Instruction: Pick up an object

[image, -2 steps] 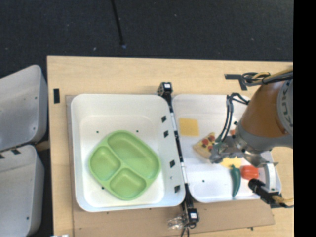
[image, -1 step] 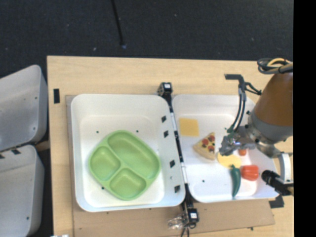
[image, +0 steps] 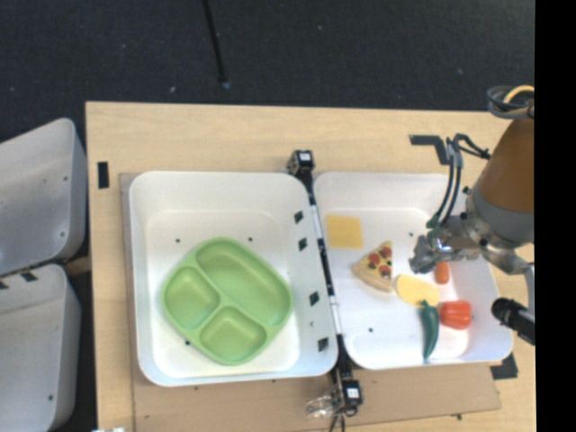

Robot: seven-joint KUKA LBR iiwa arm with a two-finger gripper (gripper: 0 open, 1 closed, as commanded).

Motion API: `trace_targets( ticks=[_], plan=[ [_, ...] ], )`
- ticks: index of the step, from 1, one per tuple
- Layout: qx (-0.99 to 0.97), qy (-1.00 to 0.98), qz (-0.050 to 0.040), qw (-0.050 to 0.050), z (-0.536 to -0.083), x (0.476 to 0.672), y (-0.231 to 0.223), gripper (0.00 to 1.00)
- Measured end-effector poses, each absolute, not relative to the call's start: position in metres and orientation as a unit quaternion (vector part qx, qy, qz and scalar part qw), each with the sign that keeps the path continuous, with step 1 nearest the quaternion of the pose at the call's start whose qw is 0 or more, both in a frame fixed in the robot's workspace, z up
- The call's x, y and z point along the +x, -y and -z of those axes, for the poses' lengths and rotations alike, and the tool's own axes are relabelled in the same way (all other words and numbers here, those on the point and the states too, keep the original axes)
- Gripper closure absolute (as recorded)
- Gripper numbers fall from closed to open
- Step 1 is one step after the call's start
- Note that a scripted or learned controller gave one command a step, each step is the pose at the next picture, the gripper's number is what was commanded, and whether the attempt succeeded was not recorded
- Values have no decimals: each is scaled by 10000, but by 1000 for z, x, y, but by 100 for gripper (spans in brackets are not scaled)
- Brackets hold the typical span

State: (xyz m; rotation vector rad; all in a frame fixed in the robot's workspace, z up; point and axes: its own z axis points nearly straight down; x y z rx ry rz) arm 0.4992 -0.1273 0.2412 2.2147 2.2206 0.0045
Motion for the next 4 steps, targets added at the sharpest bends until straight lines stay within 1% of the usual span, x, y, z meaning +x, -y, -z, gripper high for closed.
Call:
trace_targets(
  ticks=[1,2,3,4],
  plan=[
    [7044,-7098,-14,11,-248,531,80,100],
    [7046,-7096,-12,4,-254,550,39,100],
    [7052,-7090,-3,9,-243,574,-1,100],
    [7042,-7100,-15,3,-248,598,-59,100]
  ],
)
